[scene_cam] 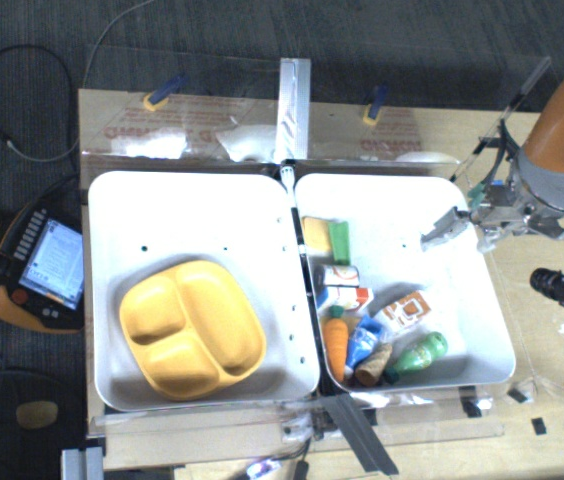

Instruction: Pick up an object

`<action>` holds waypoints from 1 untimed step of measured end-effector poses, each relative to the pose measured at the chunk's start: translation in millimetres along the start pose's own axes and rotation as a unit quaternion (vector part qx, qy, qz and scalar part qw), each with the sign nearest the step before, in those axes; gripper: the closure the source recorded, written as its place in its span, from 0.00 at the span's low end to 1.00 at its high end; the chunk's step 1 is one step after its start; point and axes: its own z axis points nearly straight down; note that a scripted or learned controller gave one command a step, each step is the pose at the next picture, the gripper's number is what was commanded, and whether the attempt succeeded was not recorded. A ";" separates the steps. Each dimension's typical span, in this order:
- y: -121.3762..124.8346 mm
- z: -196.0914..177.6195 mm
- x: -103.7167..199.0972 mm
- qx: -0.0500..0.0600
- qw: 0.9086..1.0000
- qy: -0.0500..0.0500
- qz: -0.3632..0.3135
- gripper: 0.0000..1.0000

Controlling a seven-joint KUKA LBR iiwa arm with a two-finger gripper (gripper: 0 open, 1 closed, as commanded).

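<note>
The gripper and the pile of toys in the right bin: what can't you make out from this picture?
- Gripper, camera view: too small and blurred to tell whether anything sits between its fingers.
- Arm: cut off by the right edge.
- Carrot and blue packet: partly hidden by neighbouring items.
- Carton: printing too small to read.

Light wooden table [522,128] carries two shallow white bins side by side, touching at centre: left bin [112,208], right bin [482,308]. Crumpled clear plastic sheet [212,138] along far edge, pinned by blue clamps [162,93]. Metal bracket [293,108] far centre.
</note>
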 end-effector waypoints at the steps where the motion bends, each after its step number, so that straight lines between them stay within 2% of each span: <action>1: -49.0 112.8 32.1 0.000 1.000 0.000 0.007 0.00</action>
